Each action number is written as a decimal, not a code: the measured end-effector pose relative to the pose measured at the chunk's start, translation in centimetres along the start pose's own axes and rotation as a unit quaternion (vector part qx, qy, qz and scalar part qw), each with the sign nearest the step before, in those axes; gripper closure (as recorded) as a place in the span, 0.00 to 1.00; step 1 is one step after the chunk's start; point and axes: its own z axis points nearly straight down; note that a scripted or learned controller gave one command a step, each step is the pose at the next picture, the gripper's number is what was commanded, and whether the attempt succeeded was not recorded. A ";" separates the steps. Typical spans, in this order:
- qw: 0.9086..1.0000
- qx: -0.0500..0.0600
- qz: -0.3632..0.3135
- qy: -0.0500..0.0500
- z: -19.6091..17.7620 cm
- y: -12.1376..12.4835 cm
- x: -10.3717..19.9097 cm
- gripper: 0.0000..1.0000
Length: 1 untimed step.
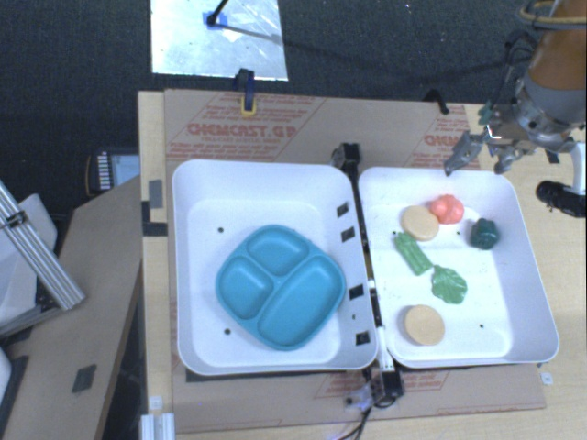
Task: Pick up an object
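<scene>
Below the hand (480,157), pink ball (448,208).

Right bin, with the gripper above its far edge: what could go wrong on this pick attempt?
1. The pink piece touches the tan disc, so a grasp there may catch both or knock one aside.
2. The green stick and the leafy green piece lie close together, leaving little finger room.
3. The gripper hangs open near the right bin's rim; a straight descent could hit it.
</scene>
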 end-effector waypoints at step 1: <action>1.000 -0.006 -0.001 -0.001 -0.8 0.2 0.0 0.00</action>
